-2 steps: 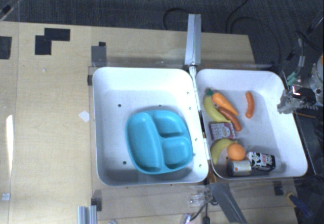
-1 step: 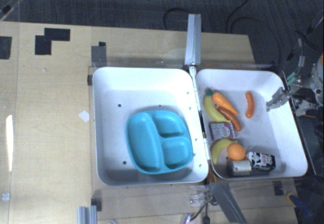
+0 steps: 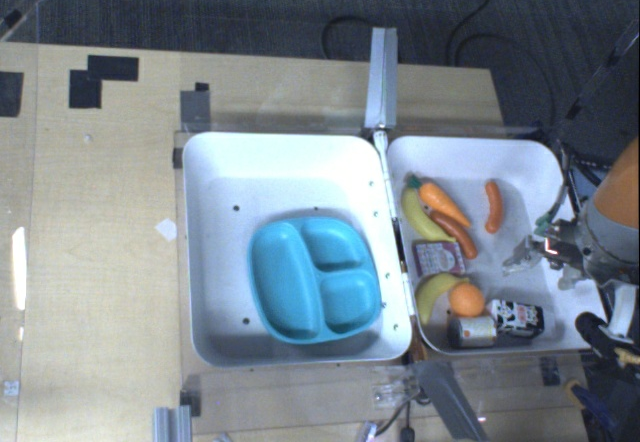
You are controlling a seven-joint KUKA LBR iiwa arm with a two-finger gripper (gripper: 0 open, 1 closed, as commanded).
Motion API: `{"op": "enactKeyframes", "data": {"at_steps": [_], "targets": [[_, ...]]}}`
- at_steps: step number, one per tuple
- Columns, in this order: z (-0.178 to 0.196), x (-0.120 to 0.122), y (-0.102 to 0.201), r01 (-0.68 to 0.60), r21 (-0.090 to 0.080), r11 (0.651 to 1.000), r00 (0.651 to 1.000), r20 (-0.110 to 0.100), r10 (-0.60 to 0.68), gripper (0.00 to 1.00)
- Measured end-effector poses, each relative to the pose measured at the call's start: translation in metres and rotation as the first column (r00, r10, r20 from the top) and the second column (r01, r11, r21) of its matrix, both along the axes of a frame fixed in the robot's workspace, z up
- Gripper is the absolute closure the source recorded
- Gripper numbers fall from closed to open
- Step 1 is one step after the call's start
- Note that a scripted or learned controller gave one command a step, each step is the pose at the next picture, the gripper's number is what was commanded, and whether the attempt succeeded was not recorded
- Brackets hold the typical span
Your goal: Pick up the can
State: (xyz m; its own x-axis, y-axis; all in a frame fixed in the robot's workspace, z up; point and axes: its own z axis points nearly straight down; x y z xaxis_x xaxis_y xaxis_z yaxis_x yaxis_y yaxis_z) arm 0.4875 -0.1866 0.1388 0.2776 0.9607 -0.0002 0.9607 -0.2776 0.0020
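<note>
The pale wooden bench [image 3: 90, 260] carries two shallow white bins. The left white bin [image 3: 215, 180] holds a blue plastic divided tray [image 3: 315, 277]. The right white bin [image 3: 520, 160] holds the small things. The grey arm's tool [image 3: 548, 250] hangs over that bin's right side; whether it is clenched or released cannot be told. The small metal can [image 3: 497, 322], lying on its side with a black-and-white label and a silvery end, rests by the bin's near wall. An orange round fruit [image 3: 466, 300] touches it, beside a yellow banana [image 3: 432, 292]. Farther back lie a dark red packet [image 3: 437, 257], a second banana [image 3: 420, 215], an orange carrot [image 3: 442, 201] and a reddish sausage [image 3: 492, 206].
</note>
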Motion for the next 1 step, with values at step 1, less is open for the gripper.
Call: {"op": "enactKeyframes", "data": {"at_steps": [1], "targets": [[-0.0499, 0.0034, -0.0064, 0.012, -0.002, 1.000, 1.000, 0.011, -0.012, 0.00]]}}
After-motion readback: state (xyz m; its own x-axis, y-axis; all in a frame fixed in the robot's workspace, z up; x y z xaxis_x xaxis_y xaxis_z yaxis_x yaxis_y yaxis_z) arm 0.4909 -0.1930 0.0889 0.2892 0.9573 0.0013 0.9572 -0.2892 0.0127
